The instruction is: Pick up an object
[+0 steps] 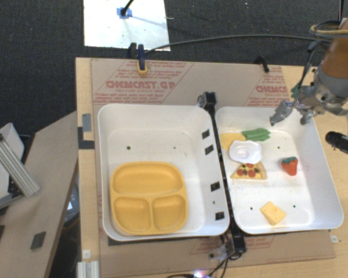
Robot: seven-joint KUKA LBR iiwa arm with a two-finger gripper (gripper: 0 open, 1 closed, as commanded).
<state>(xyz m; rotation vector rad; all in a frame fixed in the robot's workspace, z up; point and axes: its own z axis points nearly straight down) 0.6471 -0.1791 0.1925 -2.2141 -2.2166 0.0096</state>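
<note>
gripper (pixel 292 112) sits at the upper right of the camera view, above the back rim of the right bin (pixel 327 172). two grey fingers splay apart, one pointing down-left toward the bin, the other shorter on the right; nothing between them, so it reads as released and unloaded. arm (pixel 339 62) comes in from the right behind it, orange band above the wrist.

nearest item to the fingers: green leafy piece (pixel 256 134), just inside the back of the right bin. touching its left end, a yellow flat piece (pixel 229 140), partly under the white fried-egg toy (pixel 245 152). pizza slice (pixel 249 171) lies just below the egg, touching or nearly so. red strawberry-like piece (pixel 289 165) stands apart to the right. yellow cheese wedge (pixel 273 212) sits well apart near the front. no target named, so any of these serves.

left bin (pixel 110 126) holds a yellow divided tray (pixel 149 197).

risks, judged from this layout:
- the green, egg, yellow and pizza pieces crowd together; a descent there could catch two at once or push one aside.
- those pieces look flat and thin; fingers may close above them or skid off on the bin floor.
- the green piece lies near the back wall; a finger could strike the rim on the way down.
- the strawberry piece and cheese wedge are isolated and look like safer picks.
</note>
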